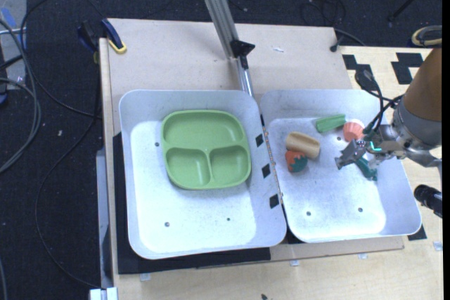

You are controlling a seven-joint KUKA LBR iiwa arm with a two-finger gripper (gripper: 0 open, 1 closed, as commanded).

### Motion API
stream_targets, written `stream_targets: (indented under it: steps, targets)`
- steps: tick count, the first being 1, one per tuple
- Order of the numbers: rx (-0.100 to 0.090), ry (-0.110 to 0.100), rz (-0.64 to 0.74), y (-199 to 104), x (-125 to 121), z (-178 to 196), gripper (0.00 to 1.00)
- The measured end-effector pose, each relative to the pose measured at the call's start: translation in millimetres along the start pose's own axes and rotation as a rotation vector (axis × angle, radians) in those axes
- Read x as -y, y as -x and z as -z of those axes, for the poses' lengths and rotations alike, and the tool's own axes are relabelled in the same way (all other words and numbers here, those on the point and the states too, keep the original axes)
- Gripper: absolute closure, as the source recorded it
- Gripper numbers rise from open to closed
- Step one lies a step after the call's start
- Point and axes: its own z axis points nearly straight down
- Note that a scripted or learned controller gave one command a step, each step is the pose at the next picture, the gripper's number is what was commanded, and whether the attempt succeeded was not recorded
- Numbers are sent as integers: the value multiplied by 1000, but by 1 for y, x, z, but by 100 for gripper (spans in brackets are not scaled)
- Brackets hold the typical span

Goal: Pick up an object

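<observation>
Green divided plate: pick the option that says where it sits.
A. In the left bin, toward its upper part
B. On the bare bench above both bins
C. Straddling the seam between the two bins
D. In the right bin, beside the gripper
A: the green divided plate lies wholly inside the left bin, in its upper half, while the gripper is over the right bin.

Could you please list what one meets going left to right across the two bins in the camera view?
Green tray → tan block → green stick → gripper
</observation>
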Motion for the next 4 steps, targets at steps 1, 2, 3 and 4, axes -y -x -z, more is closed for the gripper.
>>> stream_targets:
  steps: [1,2,3,4]
  targets:
    - [0,2,0,0,-1,1,0]
    - [-1,-3,-1,-6,-4,-61,0]
    - [0,0,-1,-7,-4,-114,0]
    - [1,3,-2,-7,-5,-101,100]
